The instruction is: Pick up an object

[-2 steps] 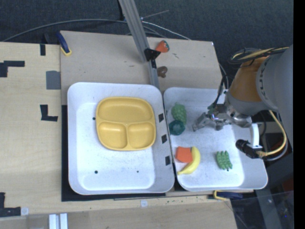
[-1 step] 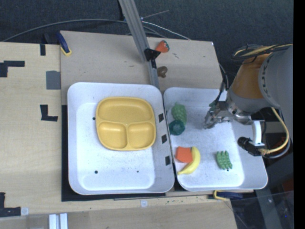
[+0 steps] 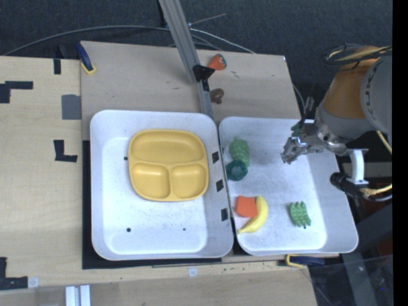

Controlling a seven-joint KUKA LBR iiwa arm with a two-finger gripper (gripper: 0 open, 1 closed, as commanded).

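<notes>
Your gripper (image 3: 292, 150) hangs over the right bin (image 3: 319, 238) near its far right corner — whether the fingers are released or clenched you cannot tell. The green cylinder (image 3: 239, 159) lies to their left, the spiky green toy (image 3: 299, 213) nearer, the banana (image 3: 256, 216) touching the orange block (image 3: 245, 206) — all apart from them.

Left bin (image 3: 108, 234) holds a yellow divided tray (image 3: 169, 164). Right bin (image 3: 331, 234) holds a banana (image 3: 256, 218), orange block (image 3: 245, 206), and two green objects; gripper (image 3: 293, 150) above its upper right.
</notes>
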